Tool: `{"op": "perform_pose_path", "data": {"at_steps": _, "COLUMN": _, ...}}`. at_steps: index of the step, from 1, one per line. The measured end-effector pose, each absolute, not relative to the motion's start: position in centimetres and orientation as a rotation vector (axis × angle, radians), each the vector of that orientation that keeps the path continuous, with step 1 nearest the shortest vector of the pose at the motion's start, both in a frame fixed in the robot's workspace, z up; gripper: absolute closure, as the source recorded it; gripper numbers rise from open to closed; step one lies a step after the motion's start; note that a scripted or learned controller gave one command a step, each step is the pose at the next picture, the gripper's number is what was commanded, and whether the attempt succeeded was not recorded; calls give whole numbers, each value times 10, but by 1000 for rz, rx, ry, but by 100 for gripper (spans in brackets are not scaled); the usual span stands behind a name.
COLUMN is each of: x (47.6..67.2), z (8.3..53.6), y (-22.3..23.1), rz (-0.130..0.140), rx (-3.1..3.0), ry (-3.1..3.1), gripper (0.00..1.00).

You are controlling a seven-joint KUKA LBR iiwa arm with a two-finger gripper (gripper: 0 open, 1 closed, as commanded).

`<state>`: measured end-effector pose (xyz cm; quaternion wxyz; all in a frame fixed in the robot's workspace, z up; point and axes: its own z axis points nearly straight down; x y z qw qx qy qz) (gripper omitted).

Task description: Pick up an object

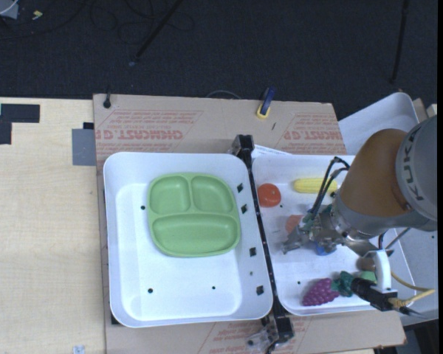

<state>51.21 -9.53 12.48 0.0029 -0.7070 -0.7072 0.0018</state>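
Note:
My gripper (pixel 295 236) reaches down into the right bin (pixel 280 286) from the right, just under the arm's orange band. Its grey fingers hover over the bin's middle, beside a reddish piece (pixel 293 220) and a small blue object (pixel 323 250). An orange-red round object (pixel 269 194) lies up and to the left of the fingers. A yellow corn-like piece (pixel 308 186) rests near the bin's far wall. Purple grapes (pixel 319 292) with a green stem (pixel 348 281) lie near the front edge. Nothing visible sits between the fingers.
The left bin (pixel 125 271) holds a green divided plate (pixel 193 214). A black divider clip (pixel 244 147) sits where the bins meet. Cardboard lies under both bins, and cables run at the arm's lower right.

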Motion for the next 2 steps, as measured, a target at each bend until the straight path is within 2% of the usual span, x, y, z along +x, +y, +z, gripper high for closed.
{"op": "perform_pose_path", "data": {"at_steps": 1, "x": 511, "z": 85, "y": -93, "rz": 4, "rx": -2217, "ry": -2219, "gripper": 0}}
{"op": "perform_pose_path", "data": {"at_steps": 2, "x": 512, "z": 98, "y": -95, "rz": 2, "rx": -2228, "ry": -2209, "gripper": 100}}
